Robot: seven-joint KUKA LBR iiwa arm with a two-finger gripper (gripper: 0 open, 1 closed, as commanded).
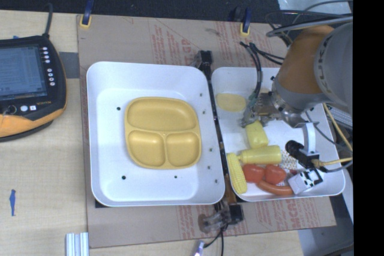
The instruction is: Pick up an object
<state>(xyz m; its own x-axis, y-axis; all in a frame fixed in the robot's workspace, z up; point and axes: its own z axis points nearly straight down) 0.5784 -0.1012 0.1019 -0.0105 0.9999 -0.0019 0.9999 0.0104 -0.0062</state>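
Note:
My gripper (254, 114) is low over the upper part of the right bin (336, 189), reaching in from the right under the grey and orange arm. A yellow block (257, 135) lies just below it, very close or touching. A pale yellow disc (230, 102) sits to the gripper's left. Further down lie a yellow cylinder (261, 156), a corn cob (236, 173), two red tomatoes (254, 172) (275, 173) and an orange sausage (276, 189). The arm hides the bin's upper right part.
The left bin (108, 129) holds a yellow divided plate (162, 132). A tablet controller (27, 84) rests on the bench at far left. Cables run over the right bin's top edge, and a small black-and-white item (307, 179) lies near its lower right corner.

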